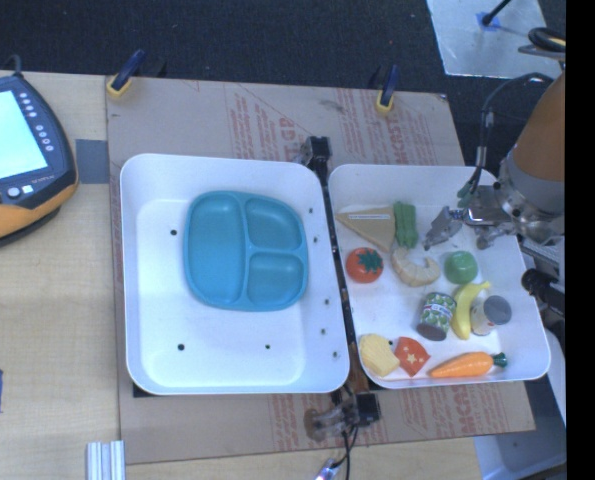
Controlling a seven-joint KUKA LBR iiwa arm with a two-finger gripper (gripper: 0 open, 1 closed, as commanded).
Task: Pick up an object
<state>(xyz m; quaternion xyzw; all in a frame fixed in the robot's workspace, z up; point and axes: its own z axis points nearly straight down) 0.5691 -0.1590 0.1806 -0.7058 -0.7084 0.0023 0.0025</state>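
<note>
Right white bin [377,176]: empty spread gripper [445,228] just above green ball [461,266]

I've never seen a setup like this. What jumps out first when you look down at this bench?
The big blue divided plate lying alone in the left white bin catches the eye first. Next comes the right bin, crowded with bright toy food: a tomato, a banana and a carrot along its near edge. Above that bin's far right side hangs the robot's gripper.

Two white bins [137,268], one blue divided plate [245,249], and about ten toy foods [437,313].
</note>
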